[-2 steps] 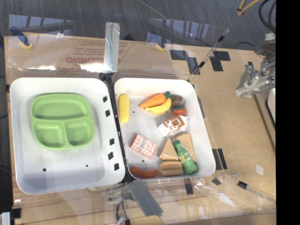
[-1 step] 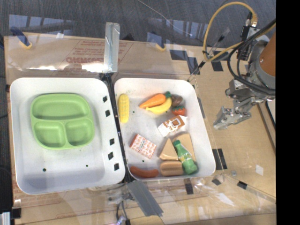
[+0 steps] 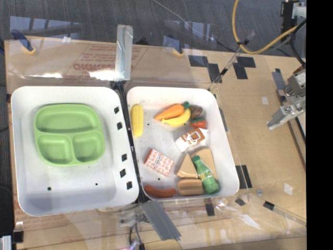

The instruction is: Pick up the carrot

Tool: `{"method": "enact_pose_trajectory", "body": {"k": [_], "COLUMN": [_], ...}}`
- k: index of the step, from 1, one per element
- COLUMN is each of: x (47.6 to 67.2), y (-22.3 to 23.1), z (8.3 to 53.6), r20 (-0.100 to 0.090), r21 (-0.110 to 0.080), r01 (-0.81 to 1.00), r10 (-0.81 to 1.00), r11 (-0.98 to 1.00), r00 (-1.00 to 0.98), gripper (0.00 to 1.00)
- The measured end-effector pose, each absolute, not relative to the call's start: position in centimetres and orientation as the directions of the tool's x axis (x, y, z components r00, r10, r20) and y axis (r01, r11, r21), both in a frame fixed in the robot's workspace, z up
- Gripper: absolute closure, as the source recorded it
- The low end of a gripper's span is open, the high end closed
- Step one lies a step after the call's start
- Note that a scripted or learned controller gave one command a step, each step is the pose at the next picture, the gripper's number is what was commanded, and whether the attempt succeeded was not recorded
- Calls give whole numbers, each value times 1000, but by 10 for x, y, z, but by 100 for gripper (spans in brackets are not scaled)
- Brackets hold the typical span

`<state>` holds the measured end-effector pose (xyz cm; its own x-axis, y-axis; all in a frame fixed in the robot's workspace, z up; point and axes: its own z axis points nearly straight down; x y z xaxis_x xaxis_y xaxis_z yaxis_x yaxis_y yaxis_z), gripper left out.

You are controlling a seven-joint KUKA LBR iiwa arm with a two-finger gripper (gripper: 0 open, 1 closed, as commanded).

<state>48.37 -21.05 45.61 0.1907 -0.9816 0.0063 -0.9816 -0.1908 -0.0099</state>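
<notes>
The carrot, orange with a green top, lies in the back of the right bin. It points left and rests against a yellow banana just in front of it. A grey metal part of my gripper shows at the view's right edge. It hangs over the bare bench, well to the right of the bin and far from the carrot.
The right bin also holds a corn cob, a red fruit, a small carton, a patterned box, a green bottle and a sausage. A green divided tray sits in the left bin.
</notes>
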Motion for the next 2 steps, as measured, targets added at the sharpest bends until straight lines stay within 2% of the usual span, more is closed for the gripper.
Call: {"method": "enact_pose_trajectory", "body": {"k": [1,2], "x": [477,481], "y": [-178,-197], "z": [327,458], "r20": [-8,14], "r21": [5,-7], "r01": [-878,-804], "r10": [-878,-804], "r11": [-479,-595], "r00": [479,595], "gripper": [100,100]}}
